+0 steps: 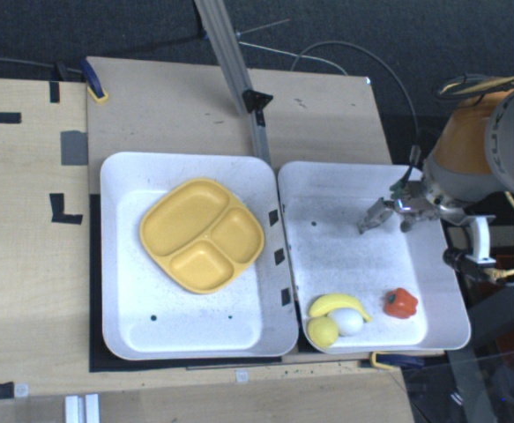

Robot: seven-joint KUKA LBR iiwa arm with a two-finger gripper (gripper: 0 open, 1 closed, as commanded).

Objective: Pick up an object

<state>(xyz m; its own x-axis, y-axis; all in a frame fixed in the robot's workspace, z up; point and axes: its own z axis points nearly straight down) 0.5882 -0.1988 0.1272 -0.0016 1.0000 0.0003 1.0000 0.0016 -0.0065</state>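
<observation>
Camera view gives us the gripper (387, 218) over the right bin (345, 236), its fingers (371, 218) spread wide with nothing between them. We see a red pepper (400, 303), banana (338, 305), white egg (350, 322) and lemon (323, 331) near the front edge. A yellow divided plate (202, 234) lies in the left bin (124, 263).

Bare floor spreads across the middle of the right bin (345, 254). A banana (338, 304), lemon (323, 330), white egg (350, 322) and red pepper (400, 303) crowd its near edge, while a yellow divided plate (202, 234) takes up much of the left bin (124, 324).
</observation>
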